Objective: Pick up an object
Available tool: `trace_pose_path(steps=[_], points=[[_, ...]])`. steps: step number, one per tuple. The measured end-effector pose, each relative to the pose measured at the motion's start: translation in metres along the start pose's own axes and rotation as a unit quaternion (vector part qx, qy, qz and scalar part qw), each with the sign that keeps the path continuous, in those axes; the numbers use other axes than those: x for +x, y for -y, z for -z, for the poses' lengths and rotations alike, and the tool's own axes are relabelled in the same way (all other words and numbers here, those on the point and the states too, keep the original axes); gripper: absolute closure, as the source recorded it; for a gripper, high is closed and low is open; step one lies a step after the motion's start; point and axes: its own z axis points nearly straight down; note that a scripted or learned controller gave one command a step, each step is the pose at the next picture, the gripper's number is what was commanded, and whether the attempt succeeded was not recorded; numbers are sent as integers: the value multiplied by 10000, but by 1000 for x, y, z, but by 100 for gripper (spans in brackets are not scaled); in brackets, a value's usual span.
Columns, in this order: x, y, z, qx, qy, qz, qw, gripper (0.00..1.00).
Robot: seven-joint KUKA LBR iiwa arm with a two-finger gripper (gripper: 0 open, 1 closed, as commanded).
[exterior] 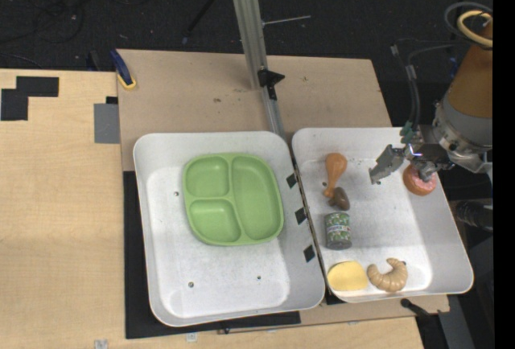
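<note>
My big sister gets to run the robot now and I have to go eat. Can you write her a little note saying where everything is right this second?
End effector: low over the far right part of the right bin; I cannot tell whether it is open or shut, and nothing shows in its grip.
Things in the right bin: a pinkish-red ball just beside the end effector, a drumstick toy, a small can, a yellow piece and a croissant toy near the front.
Left bin: holds a green divided plate.
Done: nothing lifted yet.
Left: grab one thing and lift it; the ball looks nearest.
</note>
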Motion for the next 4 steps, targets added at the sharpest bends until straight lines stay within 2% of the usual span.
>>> trace_pose_path(steps=[1, 3, 4], points=[[0, -2, 6, -52, 8, 10, 10000, 0], [-17, -4, -109, -34, 4, 1, 10000, 0], [-17, 6, -158, -26, 0, 3, 10000, 0]])
